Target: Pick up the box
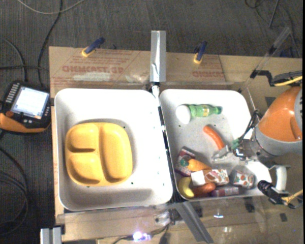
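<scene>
The gripper [224,153] hangs over the right bin [245,101], just right of the orange carrot [214,135]; whether it is apart or together, I cannot tell. The small box [217,177] lies below the carrot, among packets

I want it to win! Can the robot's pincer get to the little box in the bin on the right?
Probably yes. The pincer hangs just above the box, which lies open on top, though a carrot and other food crowd it.
</scene>
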